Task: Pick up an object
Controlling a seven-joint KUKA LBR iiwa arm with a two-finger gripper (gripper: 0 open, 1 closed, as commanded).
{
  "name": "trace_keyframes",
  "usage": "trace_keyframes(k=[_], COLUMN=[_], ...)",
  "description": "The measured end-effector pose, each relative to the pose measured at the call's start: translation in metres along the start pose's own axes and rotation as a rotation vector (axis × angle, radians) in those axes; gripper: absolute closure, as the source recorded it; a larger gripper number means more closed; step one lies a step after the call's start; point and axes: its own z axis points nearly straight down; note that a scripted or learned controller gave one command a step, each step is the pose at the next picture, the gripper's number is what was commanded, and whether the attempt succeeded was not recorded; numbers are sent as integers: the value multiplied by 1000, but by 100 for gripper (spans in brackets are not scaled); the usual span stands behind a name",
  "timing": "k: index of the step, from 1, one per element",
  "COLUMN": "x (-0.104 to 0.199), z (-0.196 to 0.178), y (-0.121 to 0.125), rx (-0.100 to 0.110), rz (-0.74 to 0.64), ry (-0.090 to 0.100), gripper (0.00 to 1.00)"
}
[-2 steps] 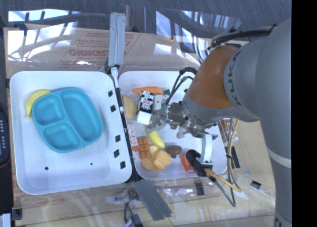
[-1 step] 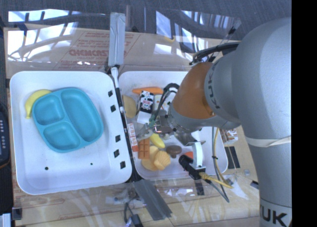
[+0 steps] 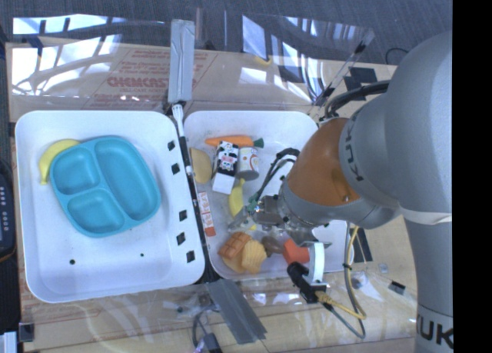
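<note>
- The grey arm with its orange band [image 3: 327, 174] reaches in from the right and stands over the right-hand shallow white bin [image 3: 288, 124].
- The gripper [image 3: 269, 217] is low over the middle of that bin, among the objects; its state of opening, and whether it has hold of anything, cannot be told from this view.
- Right-hand bin, far side: an orange carrot-shaped toy [image 3: 229, 141], a small black-and-white toy [image 3: 226, 156] just below it, and a pale tan piece [image 3: 201, 165] near the bin's left wall.
- Right-hand bin, middle: a white block [image 3: 223, 183] and a yellow banana-shaped piece [image 3: 236, 200], just left of the gripper.
- Right-hand bin, near side: a yellow-orange lumpy toy [image 3: 242, 251] and, just beside it, an orange-red piece [image 3: 295, 252] below the wrist.
- Left-hand shallow white bin [image 3: 46, 267]: a blue three-compartment plastic plate [image 3: 104, 184], with a yellow curved piece [image 3: 52, 153] touching its far-left edge.
</note>
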Motion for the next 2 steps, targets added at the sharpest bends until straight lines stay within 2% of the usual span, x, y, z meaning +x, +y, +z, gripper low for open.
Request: trace_keyframes(k=[1, 2], x=[0, -5], z=[-10, -59], y=[1, -4], rx=[1, -3], rz=[-6, -285], ry=[0, -1], gripper=[100, 100])
